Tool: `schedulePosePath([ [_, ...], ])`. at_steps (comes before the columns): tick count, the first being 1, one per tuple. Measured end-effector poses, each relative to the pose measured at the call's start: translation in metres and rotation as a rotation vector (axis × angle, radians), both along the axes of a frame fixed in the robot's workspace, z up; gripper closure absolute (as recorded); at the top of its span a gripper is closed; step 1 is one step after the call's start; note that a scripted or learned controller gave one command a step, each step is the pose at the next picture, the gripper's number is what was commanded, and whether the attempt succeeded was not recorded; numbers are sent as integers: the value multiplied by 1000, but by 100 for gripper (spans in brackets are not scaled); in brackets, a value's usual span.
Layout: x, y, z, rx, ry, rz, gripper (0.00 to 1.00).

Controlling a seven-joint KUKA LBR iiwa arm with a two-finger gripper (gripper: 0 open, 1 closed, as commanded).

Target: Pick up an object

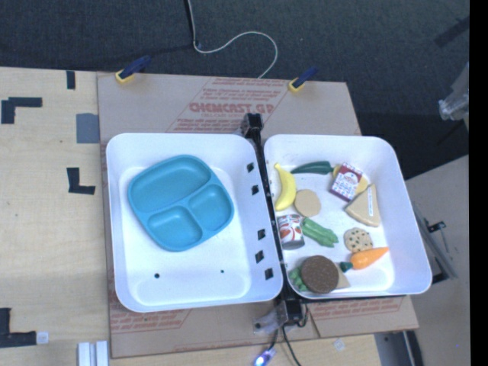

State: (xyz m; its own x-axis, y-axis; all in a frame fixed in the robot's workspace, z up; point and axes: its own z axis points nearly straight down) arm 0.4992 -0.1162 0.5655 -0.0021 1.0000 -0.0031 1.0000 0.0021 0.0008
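Cardboard-topped bench, two white bins; right bin [396, 174] holds toy food. Banana [284, 187] looks light, rigid, slippery: grip across its middle. Jaw state: cannot tell.

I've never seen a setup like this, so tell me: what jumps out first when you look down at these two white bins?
The big blue divided plate stands out, lying alone in the left bin. The right bin holds a jumble of toy food: a yellow banana near the divider, an orange carrot toward the right, and a round brown cookie at the near edge.
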Motion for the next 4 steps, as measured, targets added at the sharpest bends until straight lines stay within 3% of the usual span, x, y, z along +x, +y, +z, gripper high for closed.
schedulePosePath([
  [4,2,1,40,-1,-1,2,100],
])
